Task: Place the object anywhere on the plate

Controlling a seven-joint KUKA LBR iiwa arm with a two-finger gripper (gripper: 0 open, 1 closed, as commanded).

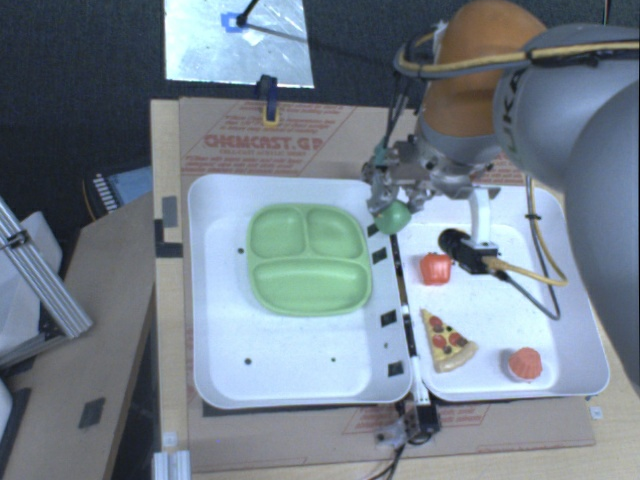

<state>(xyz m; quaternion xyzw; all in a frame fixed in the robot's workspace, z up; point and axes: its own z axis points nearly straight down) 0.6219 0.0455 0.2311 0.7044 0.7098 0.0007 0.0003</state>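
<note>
The light green divided plate [305, 260] lies in the left bin [215, 368]. My gripper [392, 206] hangs above the divider between the two bins, just off the plate's upper right corner. A small round green object [394, 219] sits between its fingertips, with the fingers closed on it. The object is lifted clear of the bin floor and is to the right of the plate's rim, not over it.
In the right bin [570, 378] lie a red toy piece [435, 268], a pizza slice [447, 340] and a red-and-white round toy [524, 364]. A black fitting [466, 250] with a yellow cable trails across that bin. The grey arm covers the bench's upper right.
</note>
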